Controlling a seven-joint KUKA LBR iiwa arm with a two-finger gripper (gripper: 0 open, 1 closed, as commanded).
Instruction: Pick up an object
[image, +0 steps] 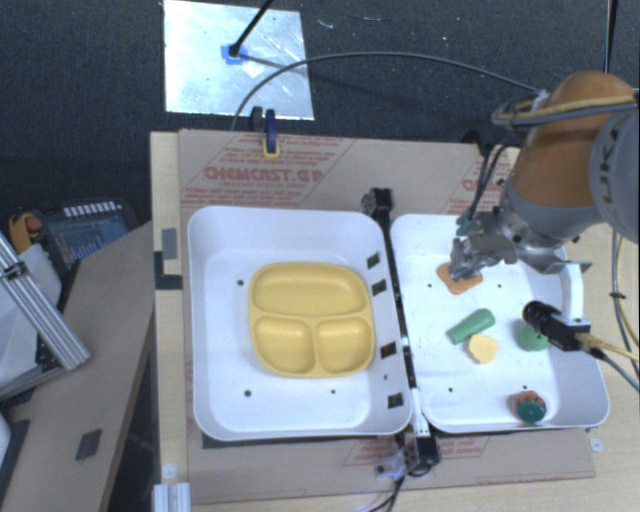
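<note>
In the right bin (430, 400), my gripper (463, 268) reaches down onto a flat orange piece (462, 284) near the bin's back left. The fingers are too small and dark to read. A green cylinder (469, 325) lies in the middle, with a yellow round piece (483, 349) just to its right. A green object (531, 337) sits partly behind a black part of the arm. A multicoloured ball (529, 406) rests near the front right corner.
The left bin (215, 390) holds a yellow divided tray (308, 317). A black divider with clips (390, 300) runs between the bins. Cables arch over the back of the bench. A foil sheet (238, 58) lies on the dark floor beyond.
</note>
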